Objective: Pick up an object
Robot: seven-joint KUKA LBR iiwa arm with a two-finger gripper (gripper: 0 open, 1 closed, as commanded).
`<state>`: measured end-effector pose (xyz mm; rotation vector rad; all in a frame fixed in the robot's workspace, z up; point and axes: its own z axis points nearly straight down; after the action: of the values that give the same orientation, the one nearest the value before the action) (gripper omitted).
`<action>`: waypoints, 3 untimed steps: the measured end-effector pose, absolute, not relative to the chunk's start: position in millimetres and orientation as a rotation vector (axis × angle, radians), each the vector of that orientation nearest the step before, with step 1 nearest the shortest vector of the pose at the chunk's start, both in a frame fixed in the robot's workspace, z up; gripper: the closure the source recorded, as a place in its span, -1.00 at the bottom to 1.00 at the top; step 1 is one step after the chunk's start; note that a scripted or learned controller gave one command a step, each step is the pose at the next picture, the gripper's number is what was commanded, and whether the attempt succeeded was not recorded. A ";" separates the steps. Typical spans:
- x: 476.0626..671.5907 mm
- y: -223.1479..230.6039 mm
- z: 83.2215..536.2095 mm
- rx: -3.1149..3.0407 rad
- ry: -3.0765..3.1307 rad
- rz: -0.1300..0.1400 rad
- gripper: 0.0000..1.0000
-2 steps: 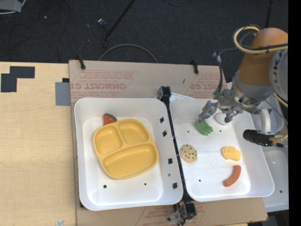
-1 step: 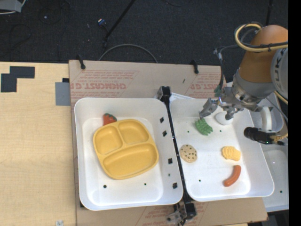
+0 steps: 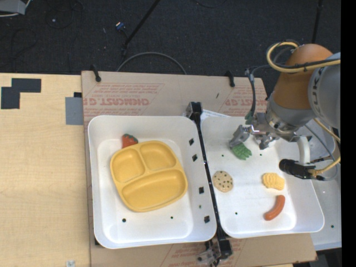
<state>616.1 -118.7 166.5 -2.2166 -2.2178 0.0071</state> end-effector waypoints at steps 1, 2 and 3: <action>610.5 -116.9 102.4 -2.216 -2.215 0.009 -1.00; 609.7 -116.0 86.4 -2.219 -2.217 0.005 -1.00; 610.1 -116.5 97.8 -2.222 -2.214 0.004 1.00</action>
<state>610.1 -116.5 97.8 -2.2220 -2.2140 0.0045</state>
